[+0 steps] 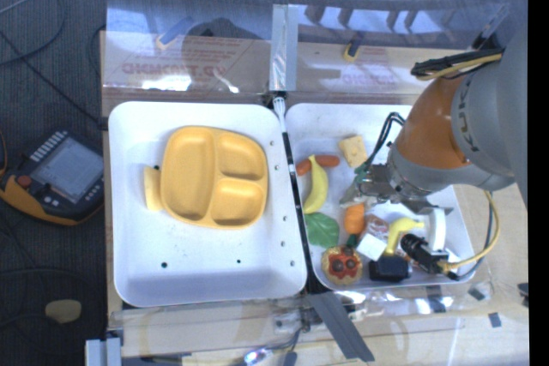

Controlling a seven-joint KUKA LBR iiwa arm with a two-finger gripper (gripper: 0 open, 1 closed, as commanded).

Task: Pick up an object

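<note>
The right bin holds toy foods: a yellow banana, a red-orange sausage, a pale cheese block, a green leaf, an orange carrot piece, a round pizza-like piece, a white cube, a yellow piece and a black item. My gripper hangs low over the bin's middle, just above the carrot piece and right of the banana. The wrist and orange band cover the bin's right part.
The left bin carries a yellow divided plate with a small yellow piece at its left edge. A raised wall separates the two bins. A handheld pendant lies on the floor at left.
</note>
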